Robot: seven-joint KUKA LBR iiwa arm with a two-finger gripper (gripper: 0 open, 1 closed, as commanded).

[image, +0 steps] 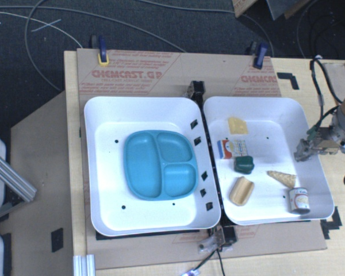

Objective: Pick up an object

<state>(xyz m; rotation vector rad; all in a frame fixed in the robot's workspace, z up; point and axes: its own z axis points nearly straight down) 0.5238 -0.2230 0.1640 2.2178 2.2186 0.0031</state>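
The right bin (276, 105) holds several small objects: a pale yellow square (237, 125), a red, white and blue packet (233, 148), a dark green block (244, 165), a tan bread-like piece (241, 191), a tan cone (282, 178) and a small can (299, 200). My gripper (310, 146) hangs at the right rim of that bin, apart from all of these objects. Nothing shows between its fingers.
The left bin (103, 154) holds a blue divided plate (160, 164). Black clips line the seam between the bins (202, 154). Cables hang along the bench's right side (321, 91). Blue clamps (103, 49) hold the board at the back.
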